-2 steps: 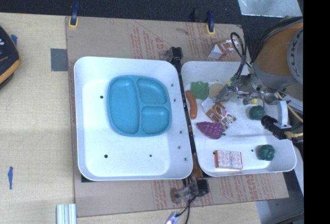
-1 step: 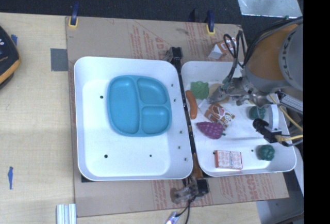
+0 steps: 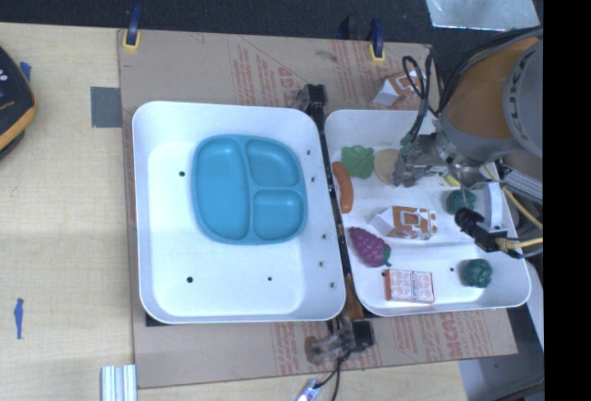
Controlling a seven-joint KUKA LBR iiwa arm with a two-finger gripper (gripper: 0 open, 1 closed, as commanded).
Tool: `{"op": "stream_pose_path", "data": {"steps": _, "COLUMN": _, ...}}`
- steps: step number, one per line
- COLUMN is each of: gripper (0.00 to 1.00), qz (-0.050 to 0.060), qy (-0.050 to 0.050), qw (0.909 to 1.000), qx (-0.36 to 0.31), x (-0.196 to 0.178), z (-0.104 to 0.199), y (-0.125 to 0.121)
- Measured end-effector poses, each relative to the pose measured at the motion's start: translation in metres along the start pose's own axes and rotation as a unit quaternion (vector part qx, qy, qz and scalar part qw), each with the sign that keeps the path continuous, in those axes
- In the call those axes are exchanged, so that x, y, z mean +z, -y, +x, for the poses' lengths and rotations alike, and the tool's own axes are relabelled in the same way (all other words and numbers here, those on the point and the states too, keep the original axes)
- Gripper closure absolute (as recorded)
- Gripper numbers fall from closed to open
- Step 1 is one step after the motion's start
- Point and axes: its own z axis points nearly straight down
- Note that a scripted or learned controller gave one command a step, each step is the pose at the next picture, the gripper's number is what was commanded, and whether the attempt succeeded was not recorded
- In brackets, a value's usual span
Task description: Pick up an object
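Note:
The right bin holds several small items: a green leafy piece, an orange carrot-like stick by the left wall, a purple grape bunch, a white and orange packet, a red and white packet, a dark green lump and a teal piece. My gripper hangs low over the bin's upper middle, just right of the green leafy piece, beside a tan item partly hidden under it.
The left bin carries a blue divided plate. The arm's grey body and orange band cover the right bin's upper right corner. Cables run along that bin's right rim. Brown cardboard lies under both bins.

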Motion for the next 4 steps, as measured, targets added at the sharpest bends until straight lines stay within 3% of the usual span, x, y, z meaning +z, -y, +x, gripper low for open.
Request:
{"op": "stream_pose_path", "data": {"steps": 1, "gripper": 1.0, "qz": 0.018, "qy": -0.004, "qw": 0.9998, "qx": -0.001, "x": -0.043, "z": 0.028, "y": 0.026}}
{"op": "stream_pose_path", "data": {"steps": 2, "gripper": 0.0, "qz": 0.018, "qy": -0.004, "qw": 0.9998, "qx": 0.0, "x": -0.042, "z": 0.028, "y": 0.026}}
{"op": "stream_pose_path", "data": {"steps": 3, "gripper": 0.0, "qz": 0.018, "qy": -0.004, "qw": 0.9998, "qx": 0.0, "x": 0.004, "z": 0.027, "y": -0.044}}
{"op": "stream_pose_path", "data": {"steps": 4, "gripper": 0.0, "qz": 0.018, "qy": -0.003, "qw": 0.9998, "qx": -0.001, "x": 0.027, "z": 0.028, "y": -0.063}}
